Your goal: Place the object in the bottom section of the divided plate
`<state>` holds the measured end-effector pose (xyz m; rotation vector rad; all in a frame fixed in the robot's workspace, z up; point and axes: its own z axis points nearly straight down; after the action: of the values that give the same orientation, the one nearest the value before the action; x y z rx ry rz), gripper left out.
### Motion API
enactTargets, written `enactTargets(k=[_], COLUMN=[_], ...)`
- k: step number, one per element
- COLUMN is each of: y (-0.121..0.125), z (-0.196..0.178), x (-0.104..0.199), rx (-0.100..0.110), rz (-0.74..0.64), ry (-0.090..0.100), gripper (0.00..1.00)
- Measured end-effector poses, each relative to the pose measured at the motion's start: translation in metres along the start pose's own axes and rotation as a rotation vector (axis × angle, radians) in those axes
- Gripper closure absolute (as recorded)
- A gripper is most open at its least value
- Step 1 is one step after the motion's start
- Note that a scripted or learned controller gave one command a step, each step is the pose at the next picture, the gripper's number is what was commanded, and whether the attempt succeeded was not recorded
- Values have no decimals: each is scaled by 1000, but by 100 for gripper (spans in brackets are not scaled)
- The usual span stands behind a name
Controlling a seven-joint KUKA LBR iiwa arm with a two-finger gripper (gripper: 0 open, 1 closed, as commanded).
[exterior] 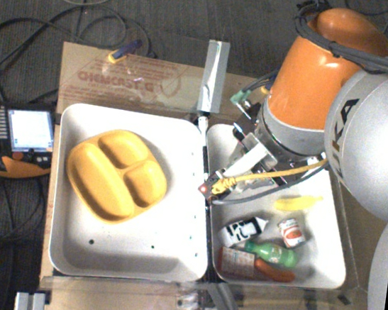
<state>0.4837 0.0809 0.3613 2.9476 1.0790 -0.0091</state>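
1. The yellow divided plate [117, 173] is lying in the left bin [60, 239], well to the left of the claw [227, 181], with its three sections bare.
2. Candidate objects are sitting in the right bin [328, 270] below the claw: one yellow piece [298, 202], one small can [291, 232], one green bottle [271, 253], one black-and-white item [243, 230], one red packet [239, 263].
3. Whether the claw is gripping anything, I cannot tell.
4. Crowded items are risking a mis-grab, or a drop in the wrong section.
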Motion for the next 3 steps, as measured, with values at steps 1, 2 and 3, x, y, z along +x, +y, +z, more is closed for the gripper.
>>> enactTargets(k=[1,2,3], y=[32,-16,-16], z=[-22,32,32], x=[-26,13,13], rx=[0,1,0], rz=[85,57,57], ry=[2,0,1], gripper=[100,100,0])
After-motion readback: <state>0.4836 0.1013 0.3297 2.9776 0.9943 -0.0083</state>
